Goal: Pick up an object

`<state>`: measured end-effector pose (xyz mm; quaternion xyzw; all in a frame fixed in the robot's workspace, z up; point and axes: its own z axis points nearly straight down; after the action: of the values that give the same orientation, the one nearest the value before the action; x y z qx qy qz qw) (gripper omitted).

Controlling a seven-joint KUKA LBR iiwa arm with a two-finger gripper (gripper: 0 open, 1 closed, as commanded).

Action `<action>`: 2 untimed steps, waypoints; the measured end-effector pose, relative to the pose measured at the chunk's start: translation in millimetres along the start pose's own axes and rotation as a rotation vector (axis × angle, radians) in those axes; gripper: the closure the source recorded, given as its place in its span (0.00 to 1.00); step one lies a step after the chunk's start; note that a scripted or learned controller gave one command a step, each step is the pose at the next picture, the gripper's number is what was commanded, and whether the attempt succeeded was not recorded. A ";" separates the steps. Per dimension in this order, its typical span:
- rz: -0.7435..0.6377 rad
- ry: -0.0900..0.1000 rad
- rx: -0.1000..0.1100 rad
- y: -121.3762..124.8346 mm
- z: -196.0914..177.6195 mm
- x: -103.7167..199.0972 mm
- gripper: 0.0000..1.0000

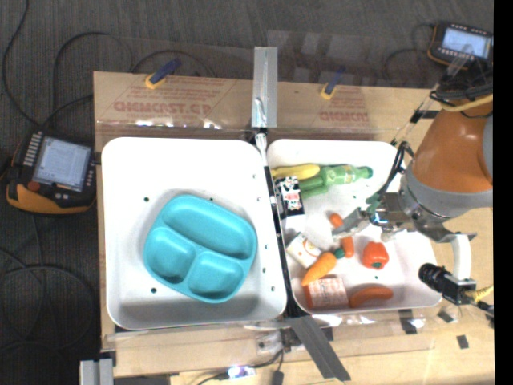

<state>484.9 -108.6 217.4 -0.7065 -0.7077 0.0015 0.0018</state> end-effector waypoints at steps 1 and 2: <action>0.132 -0.002 -0.018 66.8 127.7 -26.8 0.00; 0.132 -0.001 -0.017 66.6 118.3 -26.5 1.00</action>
<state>550.9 -134.9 98.7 -0.7515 -0.6597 -0.0040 -0.0046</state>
